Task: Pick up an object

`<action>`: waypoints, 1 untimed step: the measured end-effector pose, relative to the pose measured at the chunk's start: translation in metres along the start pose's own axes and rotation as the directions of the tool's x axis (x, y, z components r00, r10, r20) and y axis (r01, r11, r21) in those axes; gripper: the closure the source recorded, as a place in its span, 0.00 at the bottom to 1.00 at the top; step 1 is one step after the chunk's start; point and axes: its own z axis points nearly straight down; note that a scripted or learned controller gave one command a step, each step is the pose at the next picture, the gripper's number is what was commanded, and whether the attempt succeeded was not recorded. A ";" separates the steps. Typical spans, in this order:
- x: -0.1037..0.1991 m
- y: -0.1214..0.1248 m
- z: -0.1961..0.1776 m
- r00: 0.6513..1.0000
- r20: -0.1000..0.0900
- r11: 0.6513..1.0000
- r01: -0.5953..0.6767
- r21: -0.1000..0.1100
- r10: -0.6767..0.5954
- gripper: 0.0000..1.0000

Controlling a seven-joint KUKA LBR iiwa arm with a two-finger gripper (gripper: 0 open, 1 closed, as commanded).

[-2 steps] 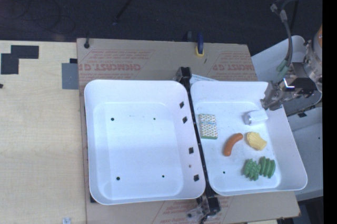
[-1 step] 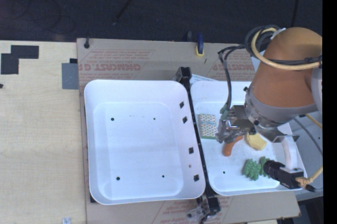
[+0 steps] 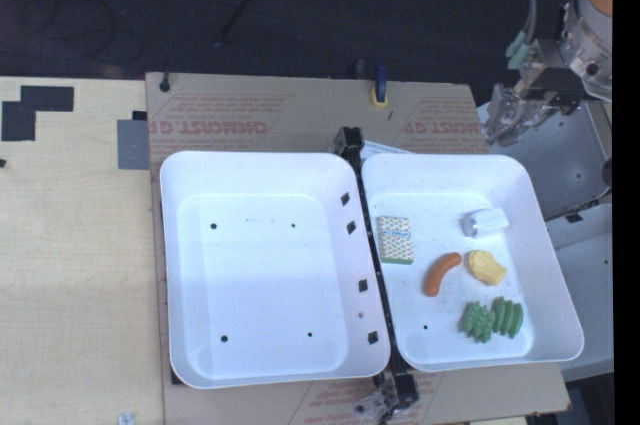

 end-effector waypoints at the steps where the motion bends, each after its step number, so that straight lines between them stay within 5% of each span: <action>1: -0.016 0.054 -0.061 1.000 0.000 1.000 -0.003 0.013 0.003 1.00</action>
